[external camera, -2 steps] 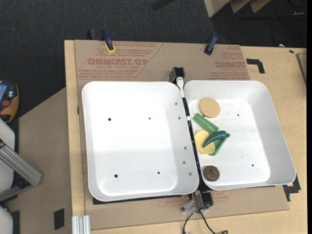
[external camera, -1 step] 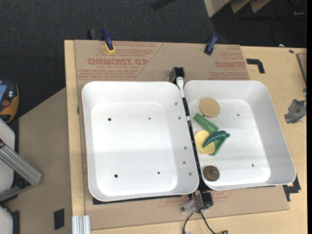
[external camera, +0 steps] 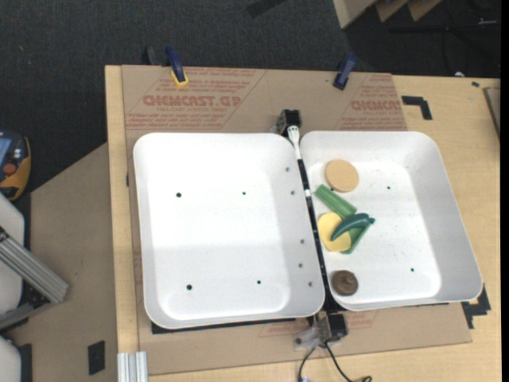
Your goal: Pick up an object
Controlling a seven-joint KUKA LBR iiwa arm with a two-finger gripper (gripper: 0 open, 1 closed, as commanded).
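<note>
Objects cluster in the right bin (external camera: 445, 205): tan disc (external camera: 342, 175), green piece (external camera: 335, 200).

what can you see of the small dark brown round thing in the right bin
The dark brown round piece looks like a small, flat-lying disc or knob with a slightly lighter centre; its material is unclear. It lies in the right bin, in the near left corner beside the dividing wall, apart from the yellow piece above it. Nothing touches it but the bin.

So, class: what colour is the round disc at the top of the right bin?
Tan, a pale biscuit brown. The disc shows best in the camera view.
</note>
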